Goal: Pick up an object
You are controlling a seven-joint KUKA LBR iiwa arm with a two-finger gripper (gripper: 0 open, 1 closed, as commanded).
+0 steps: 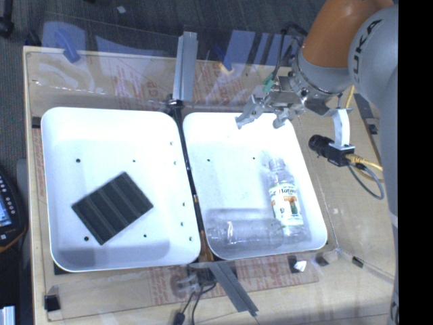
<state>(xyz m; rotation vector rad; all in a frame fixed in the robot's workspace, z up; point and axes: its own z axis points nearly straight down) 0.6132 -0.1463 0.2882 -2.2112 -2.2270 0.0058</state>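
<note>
Labelled bottle (284, 196) lies in the right bin (223, 147), by its right wall, cap toward the far side and base toward the near right corner; the label has orange and green print, too small to read. At its base end it meets a second clear bottle (245, 230) lying crosswise along the near wall. This one is see-through against the white floor, so its outline is faint, its ends are hard to make out, and I can't tell whether the two actually touch. Dark ribbed slab (112, 207) lies flat in the left bin (101, 134), turned diagonally, near the front left, well apart from the bottles. Gripper (260, 121) is over the far edge of the right bin, fingers spread apart with nothing between them, well apart from both bottles; height above the bin unclear. Arm (338, 32) enters from the upper right and is cut off at the frame edge. The bench (88, 80) carries a glare-streaked clear sheet.
</note>
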